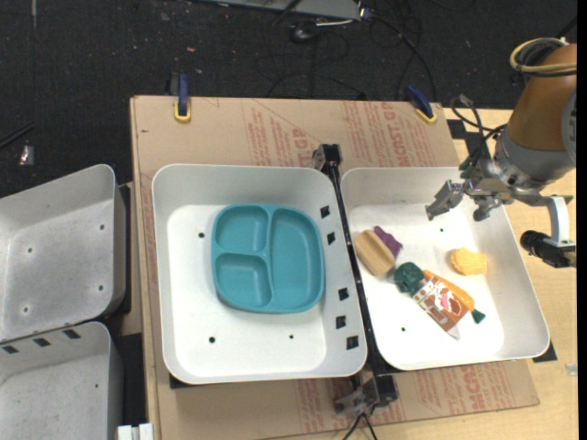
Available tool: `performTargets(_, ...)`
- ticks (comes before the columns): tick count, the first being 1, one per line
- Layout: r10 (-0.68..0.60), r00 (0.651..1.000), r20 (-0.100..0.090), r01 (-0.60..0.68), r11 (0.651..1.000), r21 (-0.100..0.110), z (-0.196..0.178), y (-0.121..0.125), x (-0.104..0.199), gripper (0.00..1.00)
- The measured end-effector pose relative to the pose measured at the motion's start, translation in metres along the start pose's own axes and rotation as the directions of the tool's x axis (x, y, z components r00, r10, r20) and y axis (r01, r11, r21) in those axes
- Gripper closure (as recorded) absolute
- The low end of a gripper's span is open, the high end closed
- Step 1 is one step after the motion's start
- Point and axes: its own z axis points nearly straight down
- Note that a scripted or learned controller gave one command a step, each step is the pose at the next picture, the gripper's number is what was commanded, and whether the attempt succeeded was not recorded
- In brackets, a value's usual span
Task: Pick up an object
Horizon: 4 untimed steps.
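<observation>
Left bin (174,273): one teal divided plate (269,258). Right bin (514,255): tan bun-shaped piece (373,251), purple piece (390,241), dark green piece (407,276), orange-and-white packet (445,304), yellow piece (469,262). Hand (465,200): fingers spread, above the right bin's upper area, nothing between them.

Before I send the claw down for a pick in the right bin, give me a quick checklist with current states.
1. Claw open: ok, fingers spread.
2. Claw holding nothing: ok.
3. Claw above right bin: ok, near its far edge.
4. Yellow piece free-standing: ok, apart from the others.
5. Packet, green toy, tan piece separated: not ok, clustered and touching.
6. Blue plate out of the way: ok, left bin.
</observation>
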Motion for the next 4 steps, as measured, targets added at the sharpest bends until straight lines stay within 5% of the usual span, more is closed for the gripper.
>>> performTargets(1,0.0,1.0,-0.001,0.0,1.0,0.003,0.062,-0.006,0.004,0.0)
performTargets(2,0.0,1.0,0.001,0.0,1.0,-0.005,0.048,-0.004,0.003,1.0)
performTargets(3,-0.003,1.0,0.002,0.003,1.0,-0.011,-0.015,0.003,0.006,1.0)
performTargets(4,-0.002,1.0,0.001,0.002,1.0,-0.006,-0.035,0.004,0.006,1.0)
